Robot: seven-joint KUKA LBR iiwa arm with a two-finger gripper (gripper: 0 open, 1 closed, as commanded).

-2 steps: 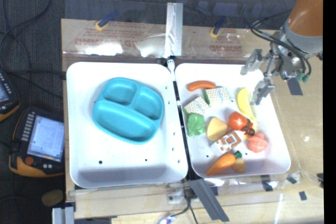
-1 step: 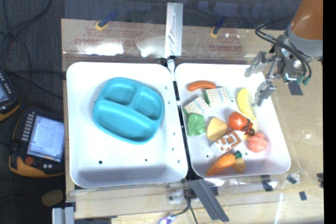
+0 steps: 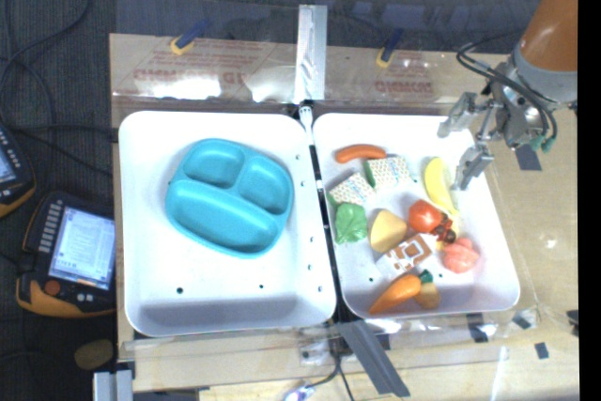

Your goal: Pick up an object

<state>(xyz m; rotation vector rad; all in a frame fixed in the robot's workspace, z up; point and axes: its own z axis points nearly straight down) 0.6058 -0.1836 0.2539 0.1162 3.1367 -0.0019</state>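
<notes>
The right bin holds several toy foods. Among them are an orange sausage, a yellow banana, a tomato, a green pepper, a yellow wedge, a carrot and a pink fruit. Two patterned blocks lie near the sausage. My gripper hangs open over the bin's far right corner, just above and beside the banana. Nothing sits between its fingers.
A blue divided plate lies in the left bin. A metal divider post stands behind where the bins meet. A handheld controller and cables lie off the bench at left.
</notes>
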